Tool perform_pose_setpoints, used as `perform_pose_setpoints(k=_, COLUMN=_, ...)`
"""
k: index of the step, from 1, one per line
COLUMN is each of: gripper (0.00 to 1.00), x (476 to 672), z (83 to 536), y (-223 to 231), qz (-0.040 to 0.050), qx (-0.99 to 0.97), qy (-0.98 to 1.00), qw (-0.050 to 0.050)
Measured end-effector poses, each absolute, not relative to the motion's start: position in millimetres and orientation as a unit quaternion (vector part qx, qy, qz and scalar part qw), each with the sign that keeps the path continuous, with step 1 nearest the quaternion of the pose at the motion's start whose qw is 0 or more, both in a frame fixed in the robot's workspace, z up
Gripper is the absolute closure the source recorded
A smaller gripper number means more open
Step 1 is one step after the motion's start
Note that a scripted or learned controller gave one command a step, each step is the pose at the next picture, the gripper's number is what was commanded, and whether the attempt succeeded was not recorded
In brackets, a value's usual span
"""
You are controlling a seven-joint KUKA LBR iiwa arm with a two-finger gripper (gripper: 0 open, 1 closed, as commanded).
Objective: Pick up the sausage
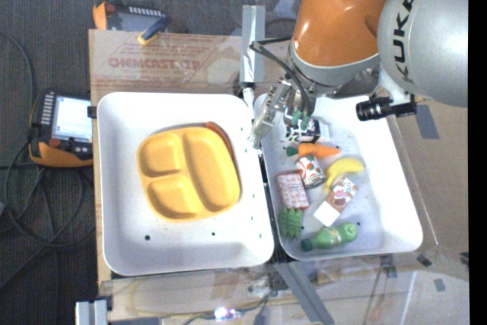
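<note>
The sausage (219, 134) is a thin red-brown strip in the left bin (122, 240). It lies along the far right edge of the yellow divided plate (190, 171), which hides most of it. My gripper (259, 130) hangs over the rim between the two bins, slanting down to the left, just right of the sausage and above it. Nothing shows in its grasp. The orange and grey arm (342, 11) covers the far part of the right bin (403, 232).
The right bin holds several toy foods: a carrot (321, 151), a banana (344, 166), a red can (310, 170), a flat packet (292, 190), a green vegetable (331, 236) and a white block (327, 215). A cardboard sheet (152, 65) lies behind the left bin.
</note>
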State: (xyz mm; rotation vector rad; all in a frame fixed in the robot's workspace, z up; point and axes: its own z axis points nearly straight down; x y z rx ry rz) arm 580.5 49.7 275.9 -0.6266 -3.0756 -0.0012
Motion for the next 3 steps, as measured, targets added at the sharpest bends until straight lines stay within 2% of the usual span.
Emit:
perform_pose_setpoints(k=1, gripper=1.0, x=580.8, z=268, y=132, qz=-0.001, qx=-0.067, qy=-0.998, qw=0.001)
perform_pose_setpoints(k=2, gripper=1.0, x=625.1, z=225, y=138, qz=-0.0013, qx=0.124, qy=-0.992, qw=0.0)
perform_pose_setpoints(k=3, gripper=1.0, x=653.5, z=204, y=159, qz=-0.0017, qx=0.241, qy=-0.97, qw=-0.001)
